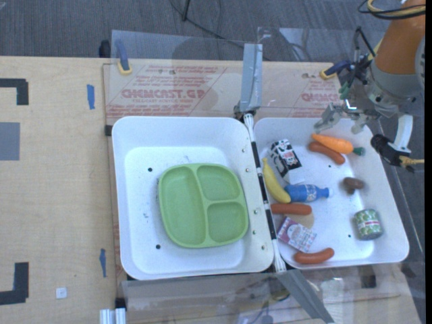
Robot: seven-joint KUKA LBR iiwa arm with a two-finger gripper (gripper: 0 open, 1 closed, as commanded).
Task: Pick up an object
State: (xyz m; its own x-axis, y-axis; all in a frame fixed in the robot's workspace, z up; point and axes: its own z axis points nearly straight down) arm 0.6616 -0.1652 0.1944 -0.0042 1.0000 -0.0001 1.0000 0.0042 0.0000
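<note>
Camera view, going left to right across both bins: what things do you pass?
Green divided plate in the left bin, then in the right bin: banana → blue bottle → carrot → brown lump → green can. The hand hangs over the right bin's far edge.

Green divided plate (202,205) in left bin (128,181), toy foods in right bin (395,235), tool (341,117) above carrot (332,143)

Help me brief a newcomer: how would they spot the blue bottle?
Look in the right bin, along its left side beside the banana. The blue bottle lies on its side just above a sausage. It is the one blue thing there.
</note>
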